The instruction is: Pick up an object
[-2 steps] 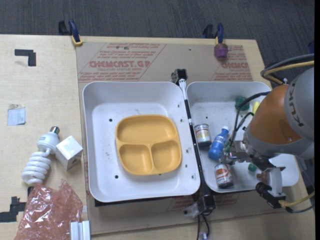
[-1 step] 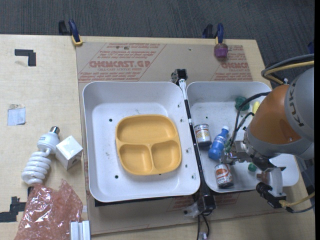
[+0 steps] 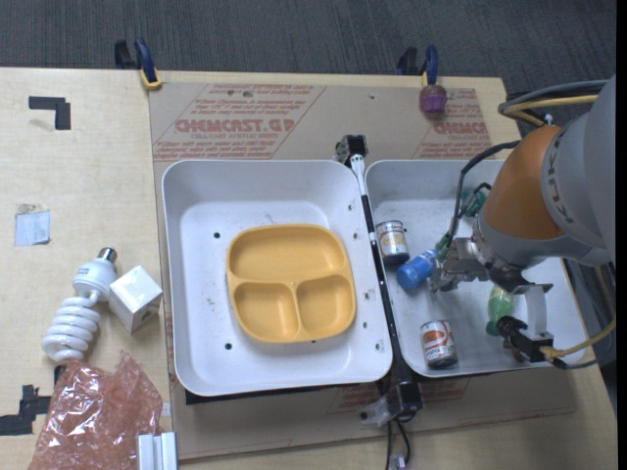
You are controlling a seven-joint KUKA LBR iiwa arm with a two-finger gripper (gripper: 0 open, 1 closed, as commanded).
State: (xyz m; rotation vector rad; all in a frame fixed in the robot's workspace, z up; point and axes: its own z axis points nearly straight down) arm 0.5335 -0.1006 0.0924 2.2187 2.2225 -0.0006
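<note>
Reaching for the blue object [image 3: 415,270] in the right bin [image 3: 411,179]
It sits near the bin's left wall, likely light and slick; pinch its middle. My fingers' [image 3: 453,272] state: cannot tell

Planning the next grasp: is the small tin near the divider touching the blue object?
Apart. The camera view shows white bin floor between the tin and the blue object.

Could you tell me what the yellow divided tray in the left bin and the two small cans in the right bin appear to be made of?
The yellow tray looks like moulded plastic: one even matte colour, soft rounded dividers. The can with the gold band and the can with the red label look like metal with printed wraps: silvery rims catch light. At this size, the metal is likely, not certain.
</note>
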